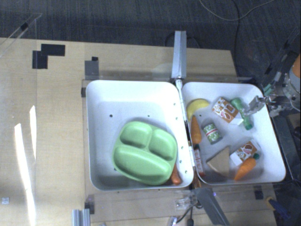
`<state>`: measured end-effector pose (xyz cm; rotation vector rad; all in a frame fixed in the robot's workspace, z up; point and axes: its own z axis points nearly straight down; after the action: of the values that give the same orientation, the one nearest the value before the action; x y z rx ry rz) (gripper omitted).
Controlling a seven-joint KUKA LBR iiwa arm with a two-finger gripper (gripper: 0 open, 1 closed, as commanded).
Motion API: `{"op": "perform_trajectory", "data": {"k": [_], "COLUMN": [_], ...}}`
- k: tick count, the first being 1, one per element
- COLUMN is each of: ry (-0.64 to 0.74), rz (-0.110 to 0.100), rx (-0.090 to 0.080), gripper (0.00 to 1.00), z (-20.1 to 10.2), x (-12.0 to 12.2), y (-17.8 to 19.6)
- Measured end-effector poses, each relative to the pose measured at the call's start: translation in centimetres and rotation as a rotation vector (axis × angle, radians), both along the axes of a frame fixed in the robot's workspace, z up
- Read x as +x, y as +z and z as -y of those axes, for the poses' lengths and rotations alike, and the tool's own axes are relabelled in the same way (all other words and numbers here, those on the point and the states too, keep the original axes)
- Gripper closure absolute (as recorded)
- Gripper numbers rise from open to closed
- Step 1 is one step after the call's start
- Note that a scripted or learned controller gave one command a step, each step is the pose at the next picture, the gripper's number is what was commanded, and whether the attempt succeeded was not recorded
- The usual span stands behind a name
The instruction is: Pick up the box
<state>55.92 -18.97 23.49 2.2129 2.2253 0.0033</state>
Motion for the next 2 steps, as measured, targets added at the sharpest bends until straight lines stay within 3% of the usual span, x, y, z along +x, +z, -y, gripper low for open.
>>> {"op": "perform_trajectory", "data": {"k": [1,2], "ry": [-0.148,-0.093], "rz": [-0.003,0.002], "rx": [0.001,0.0], "gripper": [0.0,0.0], "z": [1.5,-0.5], "x": [0.4,-0.1], "y": [-10.9,-14.5]}}
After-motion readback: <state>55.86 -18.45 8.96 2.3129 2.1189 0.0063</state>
